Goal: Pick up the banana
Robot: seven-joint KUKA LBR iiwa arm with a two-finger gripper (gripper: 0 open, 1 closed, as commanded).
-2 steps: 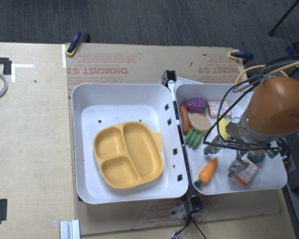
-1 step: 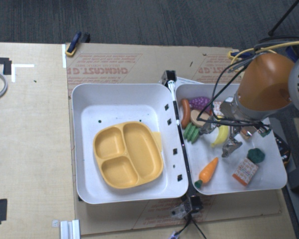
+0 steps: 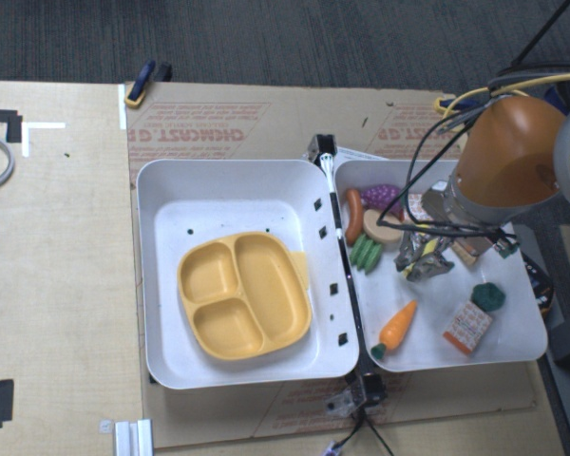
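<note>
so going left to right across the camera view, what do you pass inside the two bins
Yellow divided plate → hot dog → green vegetable → carrot → hand → red-and-white packet → dark green piece.

Dark grey carpet floor, pale wooden bench, cardboard sheet

Open floor lies between the carrot and the small carton; the hot dog and grapes crowd the far corner.
</note>
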